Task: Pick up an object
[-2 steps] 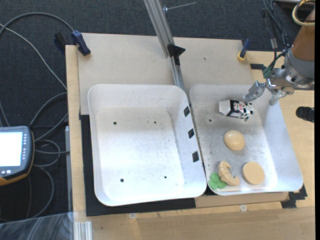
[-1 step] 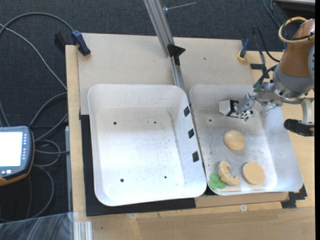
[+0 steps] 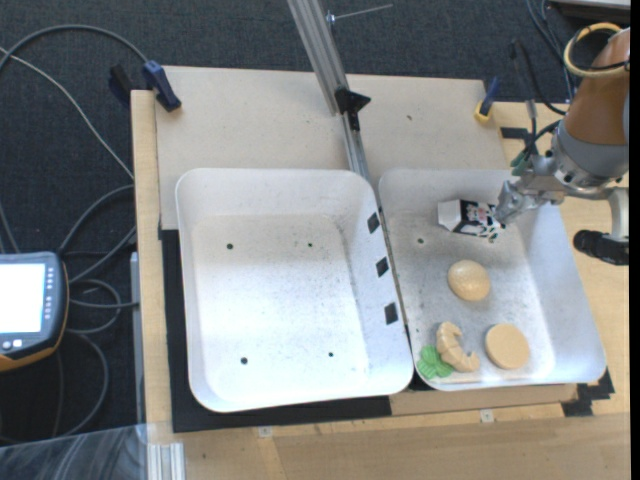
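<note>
Bench (image 3: 250, 128) carries 2 white bins. Gripper (image 3: 497, 220) sits low at the right bin's (image 3: 560, 278) far edge, right at a black-and-white object (image 3: 460, 215), likely lining up a grasp. Finger state: can't tell. 3 tan pieces sit nearer its front edge.

The arm (image 3: 600, 118) is cut off by the frame's right edge at upper right, so its upper links go unseen. The gripper (image 3: 497, 223) overlaps the right end of the small black-and-white object (image 3: 460, 215), hiding that end. At far left a handheld screen (image 3: 28, 306) is cropped by the edge. At lower right the green piece (image 3: 430, 364) lies partly under the tan crumpled item (image 3: 455, 346).
</note>
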`<state>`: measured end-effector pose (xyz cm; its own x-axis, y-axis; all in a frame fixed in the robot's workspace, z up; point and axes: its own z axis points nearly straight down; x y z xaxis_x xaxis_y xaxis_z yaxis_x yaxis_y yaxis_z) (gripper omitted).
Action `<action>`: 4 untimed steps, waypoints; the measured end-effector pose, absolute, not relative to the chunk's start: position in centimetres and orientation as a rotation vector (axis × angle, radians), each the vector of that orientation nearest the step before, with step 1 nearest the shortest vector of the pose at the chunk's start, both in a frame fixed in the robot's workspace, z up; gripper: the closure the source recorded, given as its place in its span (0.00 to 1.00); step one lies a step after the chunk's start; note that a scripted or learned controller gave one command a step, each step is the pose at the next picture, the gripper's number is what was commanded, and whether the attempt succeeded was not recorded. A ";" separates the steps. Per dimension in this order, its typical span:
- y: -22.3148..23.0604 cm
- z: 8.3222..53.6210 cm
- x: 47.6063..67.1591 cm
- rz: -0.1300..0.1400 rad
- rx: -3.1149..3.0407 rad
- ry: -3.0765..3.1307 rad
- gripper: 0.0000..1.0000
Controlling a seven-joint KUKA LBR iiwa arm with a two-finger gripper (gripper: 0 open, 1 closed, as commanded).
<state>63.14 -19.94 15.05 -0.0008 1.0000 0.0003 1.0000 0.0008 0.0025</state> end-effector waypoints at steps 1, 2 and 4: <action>-20.8 20.0 63.1 0.005 2.216 2.217 1.00; -20.8 24.8 62.6 0.005 2.216 2.218 1.00; -15.1 27.5 62.0 0.002 2.216 2.231 1.00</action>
<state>62.04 -15.14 27.49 -0.0064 1.0000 0.0031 1.0000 0.0064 -0.0012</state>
